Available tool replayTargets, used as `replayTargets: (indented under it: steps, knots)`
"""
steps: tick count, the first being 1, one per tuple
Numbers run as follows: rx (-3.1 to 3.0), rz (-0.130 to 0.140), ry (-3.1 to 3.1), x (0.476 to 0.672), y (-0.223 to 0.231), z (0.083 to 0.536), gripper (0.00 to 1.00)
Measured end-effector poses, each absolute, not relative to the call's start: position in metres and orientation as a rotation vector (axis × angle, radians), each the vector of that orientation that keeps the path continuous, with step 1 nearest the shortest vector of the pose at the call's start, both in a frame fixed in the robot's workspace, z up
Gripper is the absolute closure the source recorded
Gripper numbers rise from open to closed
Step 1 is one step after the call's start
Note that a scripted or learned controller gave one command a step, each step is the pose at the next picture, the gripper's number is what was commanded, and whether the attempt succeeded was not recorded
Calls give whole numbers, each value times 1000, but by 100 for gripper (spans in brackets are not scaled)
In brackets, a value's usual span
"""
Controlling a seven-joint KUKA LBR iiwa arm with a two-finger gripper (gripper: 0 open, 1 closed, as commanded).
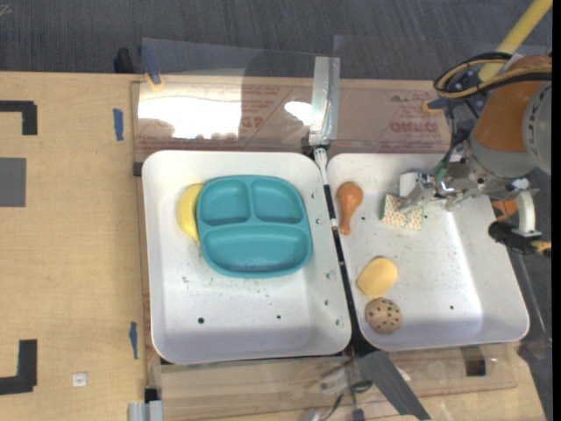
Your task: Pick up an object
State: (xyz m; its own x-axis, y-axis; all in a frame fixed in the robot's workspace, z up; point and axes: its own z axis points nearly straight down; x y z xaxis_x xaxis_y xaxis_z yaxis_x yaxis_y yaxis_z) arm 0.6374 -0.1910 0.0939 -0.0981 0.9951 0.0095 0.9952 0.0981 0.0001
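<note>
The fingers of the gripper (427, 189) sit low at the back of the right white bin (500, 318), just beside the small speckled white-green square piece (402, 212); you cannot tell if they are spread or closed. I judge this as the approach step, nothing lifted yet. Next you must centre over the piece and close on it. It lies flat, near square, a little turned, with no clear long axis

bench (70, 235): bare brown board | left bin (166, 323): sits on bench | right bin (473, 314): touching left bin's right edge | clear panel (228, 103): behind left bin
</note>
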Motion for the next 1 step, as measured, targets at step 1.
replayTargets:
  steps: [1]
  knots:
    - [-2068, 22, -2328, 660, -200, 100, 0]
